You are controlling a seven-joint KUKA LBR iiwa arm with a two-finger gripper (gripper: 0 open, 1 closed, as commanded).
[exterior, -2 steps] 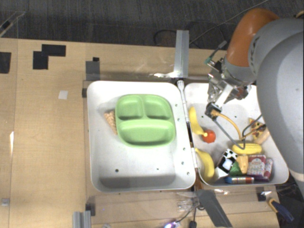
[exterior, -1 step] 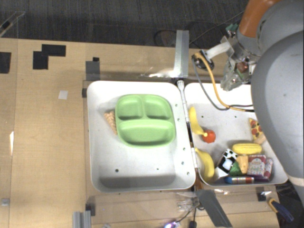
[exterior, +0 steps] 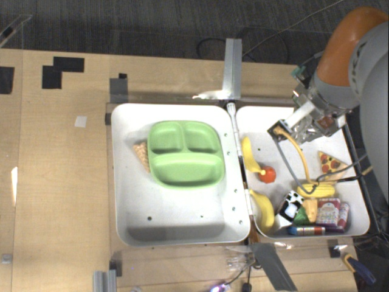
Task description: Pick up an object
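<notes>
- The arm [exterior: 349, 47], grey with its orange band uppermost, is the thing nearest the camera. It reaches in over the far right corner of the right bin [exterior: 258, 121].
- The tool [exterior: 315, 126] hangs below the wrist above the far part of that bin. Whether it is open or closed, and whether it has hold of anything, cannot be told from this angle.
- Closest to the tool, a pizza slice [exterior: 331, 161] lies flat by the bin's right wall.
- Toward the near edge from it lies a yellow oblong piece [exterior: 321, 190].
- A red-and-white packet [exterior: 332, 215] sits in the near right corner, with a blue-and-red marker [exterior: 307, 230] just beside it along the near wall.
- A black-and-white checked piece [exterior: 293, 203] lies near the middle of the near end, touching a pale yellow wedge [exterior: 311, 211].
- Along the bin's left wall, the far banana [exterior: 246, 154] lies lengthwise, with a small orange-red ball [exterior: 266, 175] just beside its near end. The near banana [exterior: 262, 207] curves into the near left corner.
- In the left bin [exterior: 176, 221], a green plate [exterior: 185, 152] with 3 compartments sits toward the far side. A tan waffle-like piece [exterior: 141, 156] touches its left rim.
- The 2 bins rest side by side on a pale wooden table [exterior: 61, 193].
</notes>
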